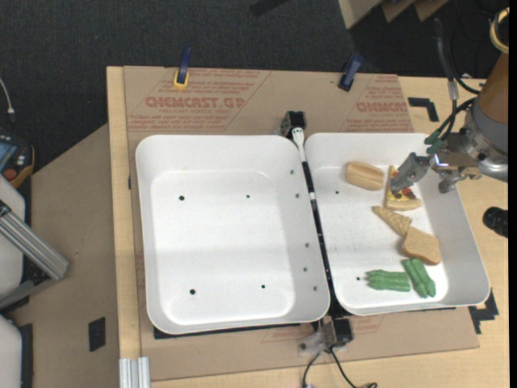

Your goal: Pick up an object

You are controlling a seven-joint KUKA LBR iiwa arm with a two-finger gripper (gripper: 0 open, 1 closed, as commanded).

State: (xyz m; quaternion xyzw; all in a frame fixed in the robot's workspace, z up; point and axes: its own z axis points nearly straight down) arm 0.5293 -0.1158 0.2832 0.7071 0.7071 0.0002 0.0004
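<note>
Green toy bean pods (401, 280) lie closest to the table's near edge in the right bin (464, 231), with a tan bread-like slice (422, 246) and a wedge-shaped cracker (393, 218) just behind them. Farther back, the hand (428, 170) hangs with its fingers spread apart and gripping nothing, one finger (408, 170) right over a small pizza-like piece (401, 197), beside a bread roll (364, 175). The approach step looks underway; next it must descend and close around that piece.

Open floor across the left bin (218, 225); 5 food pieces crowding the right bin (347, 241).
</note>
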